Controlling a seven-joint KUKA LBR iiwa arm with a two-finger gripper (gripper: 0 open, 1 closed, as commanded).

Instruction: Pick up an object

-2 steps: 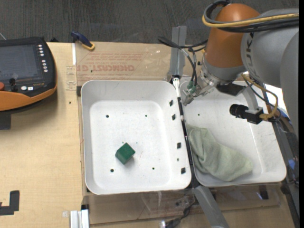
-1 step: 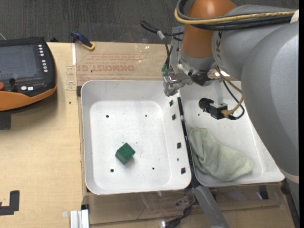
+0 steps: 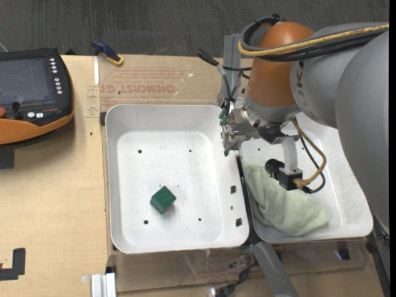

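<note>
Counting two white bins (image 3: pixel 117 166) — one green block (image 3: pixel 163 199), one pale cloth (image 3: pixel 281 206) — pincer (image 3: pixel 230 132) state unclear.

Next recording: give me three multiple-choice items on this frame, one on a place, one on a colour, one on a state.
1. Where is the small block?
A. left bin
B. right bin
C. on the bench

2. What colour is it?
A. red
B. green
C. yellow

3. How does the cloth lie?
A. folded flat
B. hanging over the rim
C. crumpled in the right bin

Answers: 1 A, it sits on the left bin floor; 2 B, it is dark green; 3 C, it is bunched in the right bin under the arm.
</note>
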